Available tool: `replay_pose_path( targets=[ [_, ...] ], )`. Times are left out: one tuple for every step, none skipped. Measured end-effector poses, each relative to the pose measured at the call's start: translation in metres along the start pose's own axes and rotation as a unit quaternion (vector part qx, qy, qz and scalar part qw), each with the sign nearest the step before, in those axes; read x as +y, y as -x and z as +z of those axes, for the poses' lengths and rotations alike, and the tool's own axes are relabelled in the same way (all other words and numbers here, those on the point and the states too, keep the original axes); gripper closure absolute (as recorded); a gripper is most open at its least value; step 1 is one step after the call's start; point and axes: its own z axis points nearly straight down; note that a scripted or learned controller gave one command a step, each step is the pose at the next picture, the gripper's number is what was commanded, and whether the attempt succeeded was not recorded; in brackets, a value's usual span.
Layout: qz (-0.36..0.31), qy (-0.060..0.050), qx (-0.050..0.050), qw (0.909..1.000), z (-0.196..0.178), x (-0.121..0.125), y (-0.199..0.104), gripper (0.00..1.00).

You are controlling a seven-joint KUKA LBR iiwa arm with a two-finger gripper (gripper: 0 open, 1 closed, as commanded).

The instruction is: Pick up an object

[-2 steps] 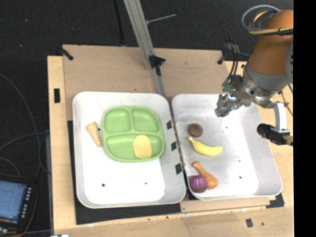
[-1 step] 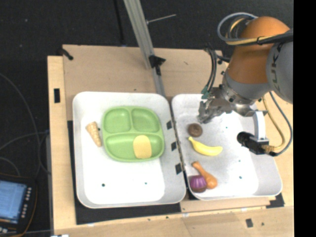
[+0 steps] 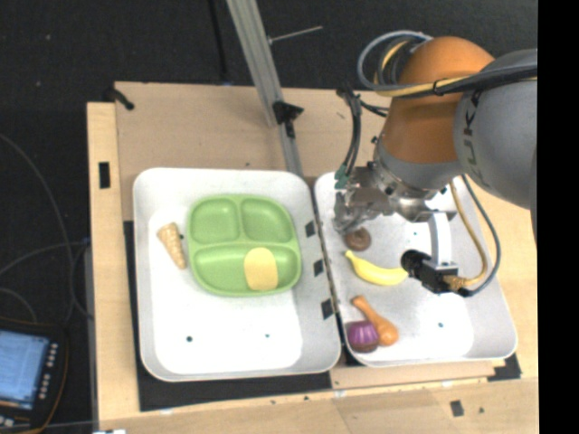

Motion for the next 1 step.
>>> replay_pose_path(
  targets=[
    [0.0,-0.001,0.0,1.0,0.0105,-0.0315,-0.0516,1.0]
  ],
)
